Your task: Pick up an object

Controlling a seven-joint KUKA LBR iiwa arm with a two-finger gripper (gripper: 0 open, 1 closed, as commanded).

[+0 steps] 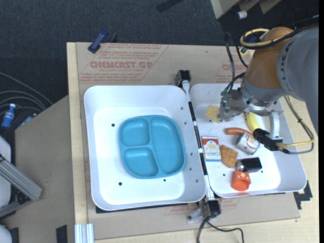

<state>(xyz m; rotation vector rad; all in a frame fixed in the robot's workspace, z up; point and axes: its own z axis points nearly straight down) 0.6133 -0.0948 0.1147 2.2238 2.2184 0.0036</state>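
Yellow cheese wedge [213, 113] lies in the right bin [291, 178], toward its far left corner, just left of the gripper [229, 109] and apparently touching it. Finger spacing cannot be told. A banana [252, 121] lies just right.

right bin [291, 178] cluttered, blue tray [151, 146] centred left

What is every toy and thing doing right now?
Blue divided plastic plate: lying flat in the left white bin.
Gripper: low over the right white bin, at a yellow wedge.
Yellow banana: lying flat.
Small silver can: tipped on its side.
Orange toy: resting near the bin's front.
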